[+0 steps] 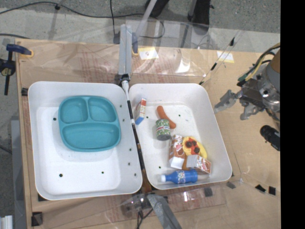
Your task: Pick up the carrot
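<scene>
Right now my hand hangs open and empty over the bench, outside the right bin. Inside it, the carrot lies touching the green can; my fingers could easily strike that can instead.

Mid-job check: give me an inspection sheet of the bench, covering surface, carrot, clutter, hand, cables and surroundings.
Surface: wooden bench bearing two white bins; left bin holds a teal divided plate.
Job's things: carrot lies in the right bin, by a green can, untouched.
Clutter: tube, blue bottle, snack packets, yellow toy.
Hand: hand right of the right bin, above the bench, holding nothing seen.
Cables: black cable on the floor behind.
Surroundings: blue clamp at the bench's left corner; someone's legs at top.
</scene>
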Robot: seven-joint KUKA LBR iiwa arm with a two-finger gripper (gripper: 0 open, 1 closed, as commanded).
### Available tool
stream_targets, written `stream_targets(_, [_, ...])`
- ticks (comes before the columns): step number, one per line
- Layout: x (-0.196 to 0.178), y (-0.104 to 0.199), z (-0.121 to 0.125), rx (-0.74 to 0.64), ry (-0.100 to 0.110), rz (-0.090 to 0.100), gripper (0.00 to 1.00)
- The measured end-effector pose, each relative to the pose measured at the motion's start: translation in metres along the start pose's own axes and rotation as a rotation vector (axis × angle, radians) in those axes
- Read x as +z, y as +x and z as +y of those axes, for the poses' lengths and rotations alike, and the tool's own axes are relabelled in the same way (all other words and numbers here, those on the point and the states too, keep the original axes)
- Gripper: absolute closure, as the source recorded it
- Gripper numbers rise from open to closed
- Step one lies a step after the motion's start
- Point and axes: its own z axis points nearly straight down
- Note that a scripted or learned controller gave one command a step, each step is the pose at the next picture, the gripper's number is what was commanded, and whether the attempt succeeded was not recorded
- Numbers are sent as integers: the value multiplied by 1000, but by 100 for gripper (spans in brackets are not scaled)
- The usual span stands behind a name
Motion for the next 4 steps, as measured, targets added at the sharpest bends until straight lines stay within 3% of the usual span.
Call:
stream_targets(1, [105,39,-37,381,7,0,0])
stream_targets(2, [235,71,-36,624,4,0,0])
stream_targets(3, [230,68,48,738,5,-1,0])
stream_targets(4, [135,-12,7,861,4,1,0])
